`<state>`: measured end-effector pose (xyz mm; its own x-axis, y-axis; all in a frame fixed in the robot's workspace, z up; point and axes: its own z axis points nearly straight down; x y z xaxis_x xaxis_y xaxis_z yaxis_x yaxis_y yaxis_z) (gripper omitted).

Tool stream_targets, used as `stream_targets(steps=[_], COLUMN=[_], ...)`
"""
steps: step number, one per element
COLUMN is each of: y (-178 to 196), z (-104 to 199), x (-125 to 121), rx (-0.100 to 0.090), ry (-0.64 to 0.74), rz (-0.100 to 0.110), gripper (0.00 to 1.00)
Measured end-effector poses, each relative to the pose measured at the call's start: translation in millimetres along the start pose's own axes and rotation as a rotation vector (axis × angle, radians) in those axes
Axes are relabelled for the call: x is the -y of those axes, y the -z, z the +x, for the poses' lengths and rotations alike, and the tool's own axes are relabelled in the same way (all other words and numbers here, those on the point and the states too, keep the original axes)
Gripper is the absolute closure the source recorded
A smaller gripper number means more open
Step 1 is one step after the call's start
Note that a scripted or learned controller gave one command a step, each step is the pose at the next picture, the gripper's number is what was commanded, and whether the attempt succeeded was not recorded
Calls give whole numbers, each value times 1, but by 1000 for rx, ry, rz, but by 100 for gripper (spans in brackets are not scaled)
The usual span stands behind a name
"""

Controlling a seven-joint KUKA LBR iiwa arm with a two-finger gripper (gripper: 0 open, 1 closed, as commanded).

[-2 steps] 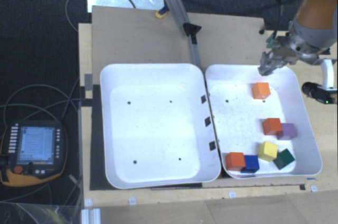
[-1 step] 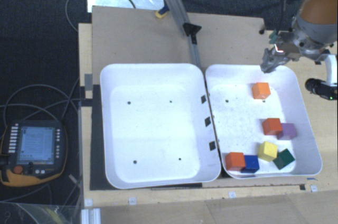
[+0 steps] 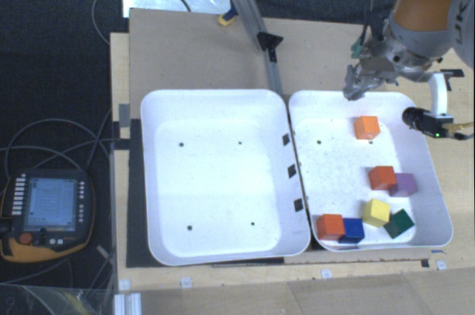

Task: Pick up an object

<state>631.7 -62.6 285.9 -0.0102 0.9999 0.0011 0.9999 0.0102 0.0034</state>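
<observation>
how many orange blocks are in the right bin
3. One orange block lies near the top of the right bin, below the hand. A darker orange one sits mid-right, touching the purple block. The third is at the bottom left, beside the blue block.

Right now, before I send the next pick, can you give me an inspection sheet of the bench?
Surface: brown bench bearing a left bin and a right bin, side by side.
Job's things: seven blocks in the right bin: orange block alone near the far end; red, purple, yellow, green, blue and another orange one near the front.
Clutter: nothing seen.
Grippers: gripper at the right bin's far rim, holding nothing.
Cables: black cable on the floor.
Surroundings: handheld controller at left.
</observation>
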Motion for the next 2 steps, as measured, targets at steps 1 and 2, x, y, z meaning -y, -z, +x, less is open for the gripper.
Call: stream_targets(steps=[1,2], y=[-15,-28], z=[46,90], x=[1,-2], rx=[0,0], ry=[0,0], rz=[2,2], gripper=[100,100])
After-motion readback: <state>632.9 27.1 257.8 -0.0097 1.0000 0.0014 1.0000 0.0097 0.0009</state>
